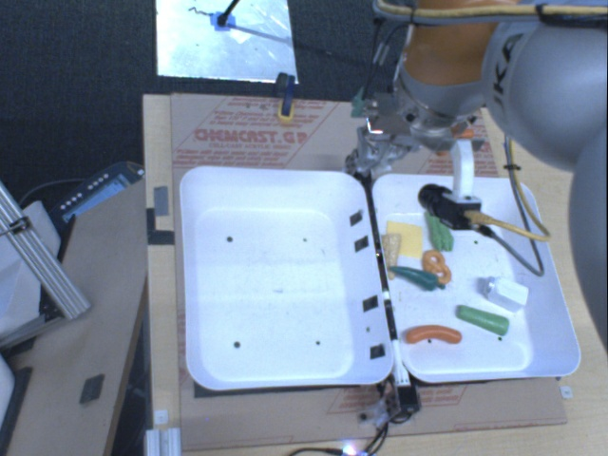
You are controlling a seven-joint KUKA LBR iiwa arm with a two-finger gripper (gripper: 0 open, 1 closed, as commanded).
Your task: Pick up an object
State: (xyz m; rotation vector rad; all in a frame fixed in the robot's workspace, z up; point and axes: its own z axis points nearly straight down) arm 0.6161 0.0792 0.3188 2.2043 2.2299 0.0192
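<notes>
Green cylinder (483, 319), the biggest graspable piece in the right bin (551, 350), looks light, stiff and a little slick; it is best pinched across its middle. It lies well below and right of the claw (372, 162), which hangs over the bins' top divider. Whether that claw is spread or closed I cannot tell. The orange sausage (433, 334) lies just beside the cylinder.
</notes>
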